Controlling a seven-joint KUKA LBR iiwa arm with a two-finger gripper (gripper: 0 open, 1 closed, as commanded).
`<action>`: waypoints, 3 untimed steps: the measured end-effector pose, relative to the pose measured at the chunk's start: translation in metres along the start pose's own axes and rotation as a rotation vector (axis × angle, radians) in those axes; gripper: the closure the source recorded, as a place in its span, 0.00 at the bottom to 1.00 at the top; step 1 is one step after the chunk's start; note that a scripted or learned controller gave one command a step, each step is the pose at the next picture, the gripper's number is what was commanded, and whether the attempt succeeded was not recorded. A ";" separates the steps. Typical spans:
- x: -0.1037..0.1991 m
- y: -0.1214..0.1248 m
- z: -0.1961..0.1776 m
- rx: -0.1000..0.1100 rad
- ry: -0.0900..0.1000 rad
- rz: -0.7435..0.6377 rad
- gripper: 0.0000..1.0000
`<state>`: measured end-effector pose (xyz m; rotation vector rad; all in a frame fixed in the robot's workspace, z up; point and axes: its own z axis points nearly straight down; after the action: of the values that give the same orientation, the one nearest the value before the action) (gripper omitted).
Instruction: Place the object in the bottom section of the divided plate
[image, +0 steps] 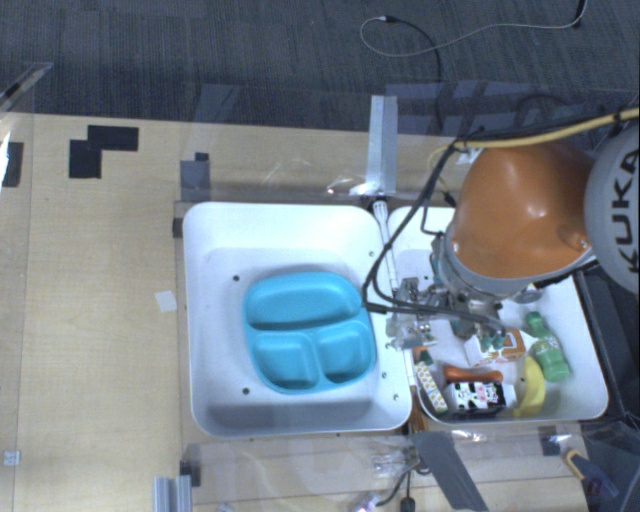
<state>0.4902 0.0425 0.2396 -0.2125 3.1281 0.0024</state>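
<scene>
Hovering over the right bin (585, 395), our pincer (432, 325) sat too hidden to tell its state, so we judged picking unfinished, toys (490, 385) below, blue plate (305, 335) awaiting its load.

White arm casing (618, 205) at right, black letters "KU"

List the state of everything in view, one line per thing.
Divided plate: flat in the left bin, nothing in its sections.
Banana: lying in the right bin.
Gripper: low over the right bin's left side.
</scene>
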 end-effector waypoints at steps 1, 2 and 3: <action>0.004 -0.068 0.010 0.000 0.002 -0.145 1.00; -0.004 -0.036 -0.002 0.000 0.002 -0.078 1.00; -0.009 -0.110 -0.019 0.001 -0.001 -0.455 1.00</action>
<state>0.5140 -0.0658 0.2586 -0.9116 2.9981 -0.0011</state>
